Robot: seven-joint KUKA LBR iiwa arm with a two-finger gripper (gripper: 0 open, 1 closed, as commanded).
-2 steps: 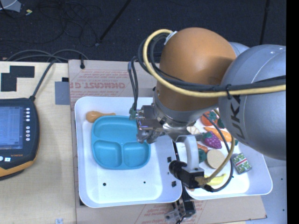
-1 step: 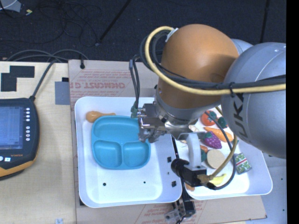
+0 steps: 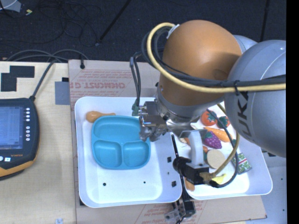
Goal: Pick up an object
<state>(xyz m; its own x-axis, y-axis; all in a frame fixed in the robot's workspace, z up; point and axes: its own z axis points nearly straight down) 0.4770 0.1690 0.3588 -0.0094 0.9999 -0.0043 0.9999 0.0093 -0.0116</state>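
Over left bin (image 3: pixel 88 181), gripper (image 3: pixel 150 135) beside blue tray (image 3: pixel 119 143)

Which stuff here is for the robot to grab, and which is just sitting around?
For grabbing:
- blue divided plate in the left bin
- orange toy behind the plate
- toy fruit pile in the right bin

Just sitting around:
- handheld controller at far left
- cardboard sheet under the bins
- black cables behind the bench
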